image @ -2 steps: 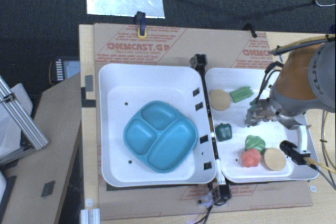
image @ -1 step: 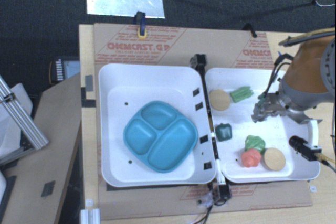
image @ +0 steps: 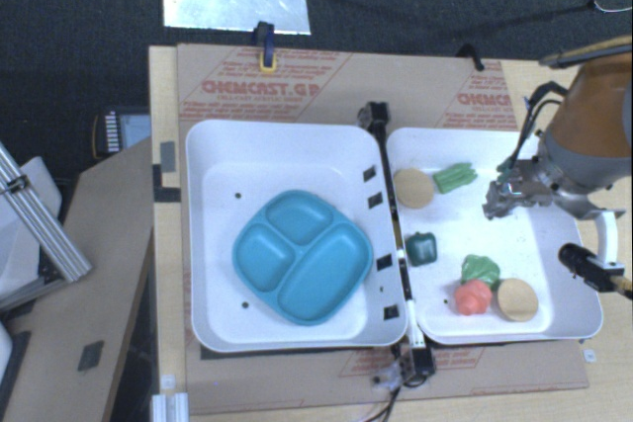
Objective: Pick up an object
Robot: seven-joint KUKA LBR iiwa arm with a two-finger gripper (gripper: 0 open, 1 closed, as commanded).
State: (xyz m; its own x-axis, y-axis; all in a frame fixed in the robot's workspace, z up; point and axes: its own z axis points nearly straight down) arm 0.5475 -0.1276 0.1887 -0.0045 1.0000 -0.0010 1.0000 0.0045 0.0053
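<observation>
Lowest in the frame, on the desk, two white bins sit side by side on a cardboard sheet. Filling much of the left bin is a blue tray with three compartments, turned at an angle.

Scattered in the right bin are the objects to pick. At its lower right lies a tan disc, and just left of it a red piece that touches a green leafy piece above it. A dark green pepper rests near the divider between the bins. Toward the upper left of this bin, a second tan disc lies just beside a light green piece.

From the right edge of the frame the arm reaches in, its orange band showing above the grey wrist. Its end effector hangs over the upper right part of the right bin, to the right of the light green piece and apart from it. Nothing is seen between its fingers; whether they are wide or narrow cannot be told from this angle.
</observation>
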